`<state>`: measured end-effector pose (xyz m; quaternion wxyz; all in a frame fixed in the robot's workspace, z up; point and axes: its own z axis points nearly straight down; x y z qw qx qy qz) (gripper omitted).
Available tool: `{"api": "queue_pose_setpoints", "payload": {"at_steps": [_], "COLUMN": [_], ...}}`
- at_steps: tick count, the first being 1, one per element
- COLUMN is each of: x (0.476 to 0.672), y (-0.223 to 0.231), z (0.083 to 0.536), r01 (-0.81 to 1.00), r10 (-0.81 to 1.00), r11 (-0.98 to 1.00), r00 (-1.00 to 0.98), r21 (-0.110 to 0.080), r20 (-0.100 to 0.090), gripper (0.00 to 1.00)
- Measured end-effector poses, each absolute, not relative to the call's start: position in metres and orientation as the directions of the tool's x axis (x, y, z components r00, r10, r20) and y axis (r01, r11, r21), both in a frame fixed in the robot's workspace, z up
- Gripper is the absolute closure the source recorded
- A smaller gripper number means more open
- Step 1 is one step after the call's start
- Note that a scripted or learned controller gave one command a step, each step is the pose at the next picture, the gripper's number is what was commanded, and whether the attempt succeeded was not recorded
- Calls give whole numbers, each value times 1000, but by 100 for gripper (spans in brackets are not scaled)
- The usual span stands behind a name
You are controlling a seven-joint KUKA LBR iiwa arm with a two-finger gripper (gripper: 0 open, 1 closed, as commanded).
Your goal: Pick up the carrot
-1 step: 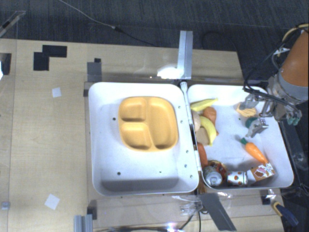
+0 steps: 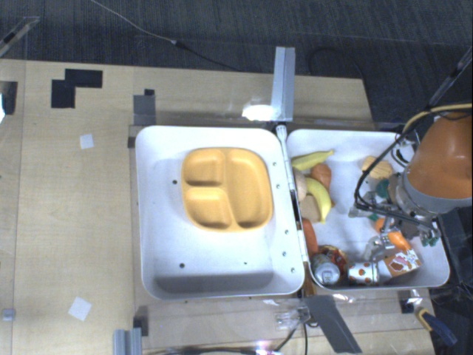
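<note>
- Two white bins side by side on the bench: left bin, right bin.
- In the left bin, a yellow tray with three compartments, lying near the middle.
- Arm reaching in from the right, hanging over the right part of the right bin, orange band uppermost.
- Gripper low over the bin's lower right corner, amid cables and metal parts; how far apart the jaws stand cannot be told, nor whether anything sits between them.
- Carrot: likely the small orange piece just beside the gripper, mostly hidden by the wrist, so the identification is unsure.
- Crowded around that spot: a printed orange-and-white packet just below, a small red-and-white can to its left, and a can with a silver lid near the bin's lower left corner.
- Along the bin's left side: a yellow banana at the top, a reddish-orange fruit under it, a second banana lower, a tan piece beside that, and a long red-orange piece against the wall.
- Near the arm's upper edge, a pale tan object and a teal bit, partly covered by cables.
- Wrist and cabling masking most of the lower right corner.
</note>
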<state>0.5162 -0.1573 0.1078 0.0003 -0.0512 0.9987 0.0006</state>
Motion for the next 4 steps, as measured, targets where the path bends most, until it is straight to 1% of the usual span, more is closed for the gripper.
{"api": "queue_pose_setpoints", "payload": {"at_steps": [1,2,3,4], "x": [505,508,525,525], "y": [-151,-149,-150,-150], "z": [91,104,145,143], "r01": [-129,-136,-153,-154], "r10": [-130,-136,-153,-154], "r11": [992,991,988,988], "r00": [-991,-990,-988,-988], "r21": [-8,-10,-4,-3], "r20": [-23,-28,-12,-10], "gripper": [0,100,100,0]}}
